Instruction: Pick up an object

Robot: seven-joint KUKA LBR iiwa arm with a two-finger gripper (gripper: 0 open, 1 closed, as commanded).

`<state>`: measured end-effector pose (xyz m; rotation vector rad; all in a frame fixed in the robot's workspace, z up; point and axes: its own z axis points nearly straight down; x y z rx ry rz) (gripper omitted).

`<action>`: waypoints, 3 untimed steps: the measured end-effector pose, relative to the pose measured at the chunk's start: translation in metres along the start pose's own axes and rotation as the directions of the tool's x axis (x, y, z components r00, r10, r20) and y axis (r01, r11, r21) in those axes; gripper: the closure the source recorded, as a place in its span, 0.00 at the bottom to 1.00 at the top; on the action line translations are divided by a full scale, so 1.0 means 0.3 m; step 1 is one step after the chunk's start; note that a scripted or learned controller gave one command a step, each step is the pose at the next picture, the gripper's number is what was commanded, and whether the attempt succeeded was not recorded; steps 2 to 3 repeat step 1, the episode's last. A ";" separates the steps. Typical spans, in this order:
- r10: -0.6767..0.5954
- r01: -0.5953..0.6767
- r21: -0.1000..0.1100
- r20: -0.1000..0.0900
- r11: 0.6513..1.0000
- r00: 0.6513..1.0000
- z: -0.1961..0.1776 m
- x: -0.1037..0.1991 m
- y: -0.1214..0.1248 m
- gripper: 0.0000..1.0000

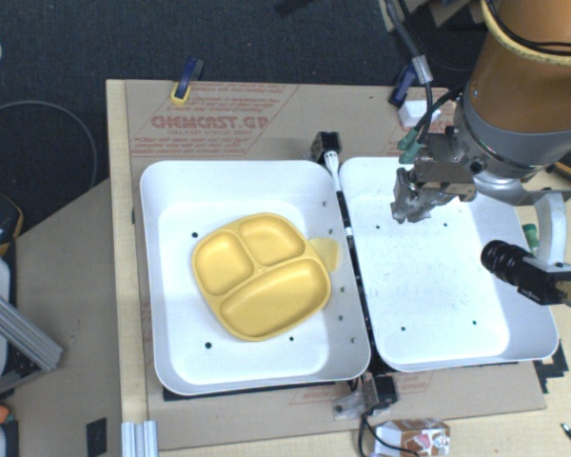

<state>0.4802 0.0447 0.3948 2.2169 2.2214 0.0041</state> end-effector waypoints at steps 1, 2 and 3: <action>-0.005 0.005 -0.002 -0.003 1.000 1.000 -0.134 0.213 -0.001 1.00; -0.005 0.005 -0.002 -0.003 1.000 1.000 -0.134 0.213 -0.001 1.00; -0.005 0.005 -0.002 -0.003 1.000 1.000 -0.134 0.213 -0.001 1.00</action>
